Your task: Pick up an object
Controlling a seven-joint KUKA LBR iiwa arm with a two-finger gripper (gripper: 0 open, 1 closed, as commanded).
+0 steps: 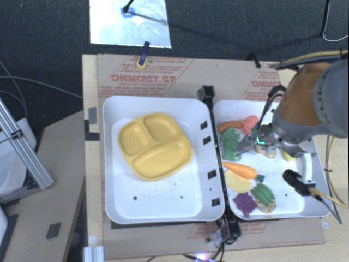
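Pick is not done yet. Gripper (252, 141) is low in the right bin (305, 207), just beside the green toy (230, 143); fingers apart, nothing btw them. Grasp + lift remain.

yellow divided plate (155, 145), orange carrot (240, 171), purple grapes (245, 203), white bins (163, 212)

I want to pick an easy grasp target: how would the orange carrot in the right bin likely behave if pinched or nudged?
The carrot looks like a smooth moulded toy, so probably stiff and light. Its tapered, rounded body may roll or pivot when nudged, and could slip from a pinch near the thin end. It lies against the yellow piece, which might shift with it.
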